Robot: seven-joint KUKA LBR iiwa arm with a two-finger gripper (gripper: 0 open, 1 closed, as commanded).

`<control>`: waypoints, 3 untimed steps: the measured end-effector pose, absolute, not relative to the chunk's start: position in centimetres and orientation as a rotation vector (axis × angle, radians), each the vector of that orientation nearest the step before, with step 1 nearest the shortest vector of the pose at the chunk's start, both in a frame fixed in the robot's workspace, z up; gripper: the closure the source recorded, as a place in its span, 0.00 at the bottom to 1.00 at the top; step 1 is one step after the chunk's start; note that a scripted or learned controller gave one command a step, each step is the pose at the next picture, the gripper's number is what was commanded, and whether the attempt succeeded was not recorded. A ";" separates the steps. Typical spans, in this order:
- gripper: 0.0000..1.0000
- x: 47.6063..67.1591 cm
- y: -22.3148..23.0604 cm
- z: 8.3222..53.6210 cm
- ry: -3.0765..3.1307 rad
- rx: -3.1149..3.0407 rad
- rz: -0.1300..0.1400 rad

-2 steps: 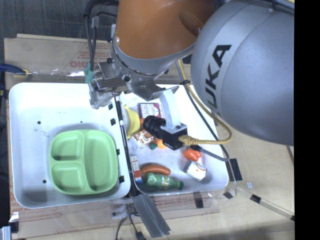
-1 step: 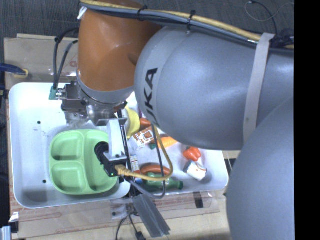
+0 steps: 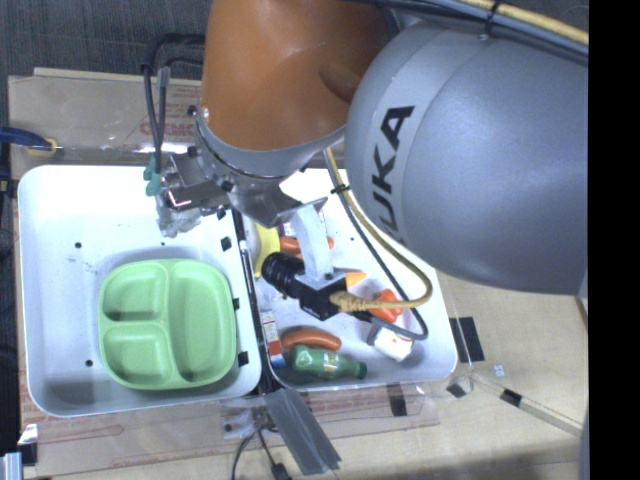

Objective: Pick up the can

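Nearest the lens, the grey arm is seen filling the upper right of the camera view, with its orange band set above the wrist. Below the band, the end effector is held over the far right corner of the left bin, just beside the wall shared with the right bin. Whether it is spread or pressed together cannot be told, and nothing is seen to be gripped by it.

A green divided plate is laid flat in the left bin, towards its near edge and close to its right wall.

In the right bin, a green bottle is laid on its side along the near edge. A red-brown cylinder, taken with some doubt to be the can, is laid on its side just behind the bottle and touching it, near the bin's near left corner. A white object and an orange one are placed towards the right wall. A yellow object is partly hidden under the wrist at the far left.

Both bins are carried by the counter.
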State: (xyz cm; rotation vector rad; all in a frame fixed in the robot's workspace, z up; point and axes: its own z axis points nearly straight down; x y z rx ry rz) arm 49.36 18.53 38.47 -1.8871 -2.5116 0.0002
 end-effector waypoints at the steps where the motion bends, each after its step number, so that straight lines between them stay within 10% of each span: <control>1: 1.00 54.0 19.3 44.2 -1.838 -2.548 0.001; 2: 1.00 54.0 21.8 30.2 -1.533 -2.740 0.012; 3: 1.00 48.5 21.8 43.3 -1.165 -2.918 -0.005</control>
